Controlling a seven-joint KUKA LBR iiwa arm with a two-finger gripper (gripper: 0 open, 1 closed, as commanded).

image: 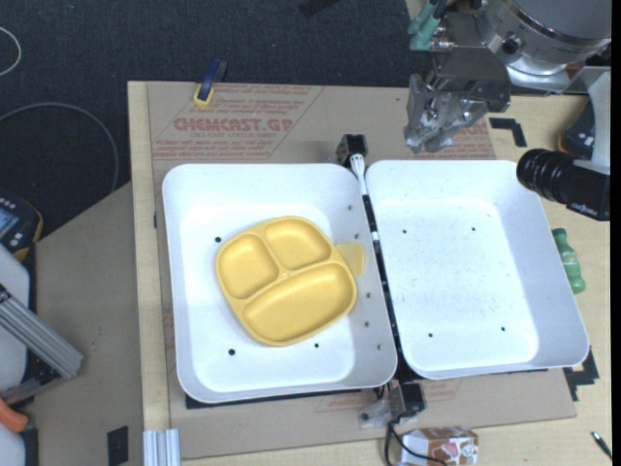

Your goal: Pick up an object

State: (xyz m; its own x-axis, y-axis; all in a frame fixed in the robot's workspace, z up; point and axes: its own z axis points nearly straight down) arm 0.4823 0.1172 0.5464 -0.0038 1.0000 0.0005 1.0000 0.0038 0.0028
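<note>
A yellow divided plate [284, 280] with three compartments lies flat in the left white bin [194, 202], slightly right of its centre. A small yellow piece [351, 257] peeks out from under the plate's right edge, near the bin wall. My gripper [434, 132] hangs above the back edge of the right white bin [543, 260], well away from the plate, with nothing visible between its fingers.
A black camera body [563, 178] juts in over the right bin's back right corner. A yellow and blue clip [207, 84] lies on the board behind the left bin. A green object [569, 260] sits beside the right bin.
</note>
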